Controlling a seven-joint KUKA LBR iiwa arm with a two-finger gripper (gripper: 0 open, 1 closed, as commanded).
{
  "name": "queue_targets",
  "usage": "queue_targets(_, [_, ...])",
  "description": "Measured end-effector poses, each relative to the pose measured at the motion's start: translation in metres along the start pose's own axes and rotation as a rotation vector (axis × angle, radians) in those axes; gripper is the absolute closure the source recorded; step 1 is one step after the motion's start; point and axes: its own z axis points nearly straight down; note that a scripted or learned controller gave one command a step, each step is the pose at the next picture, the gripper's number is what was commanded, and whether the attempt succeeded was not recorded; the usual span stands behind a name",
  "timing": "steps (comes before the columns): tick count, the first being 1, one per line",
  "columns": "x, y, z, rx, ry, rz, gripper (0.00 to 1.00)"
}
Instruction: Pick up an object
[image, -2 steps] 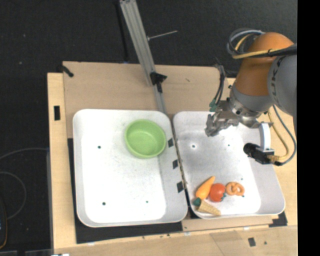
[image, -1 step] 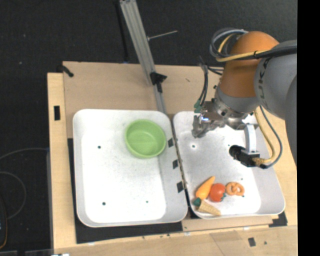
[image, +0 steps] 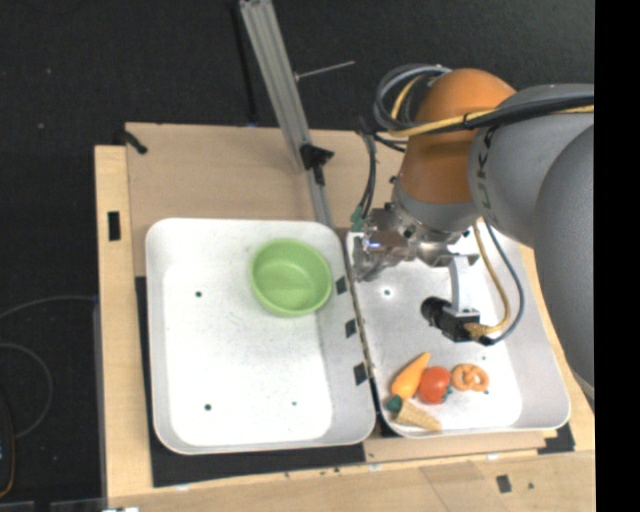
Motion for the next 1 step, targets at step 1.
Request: queue_targets(1, [0.0615, -0.0039, -0.0101, -0.003, 0.001, -0.003, 1.0])
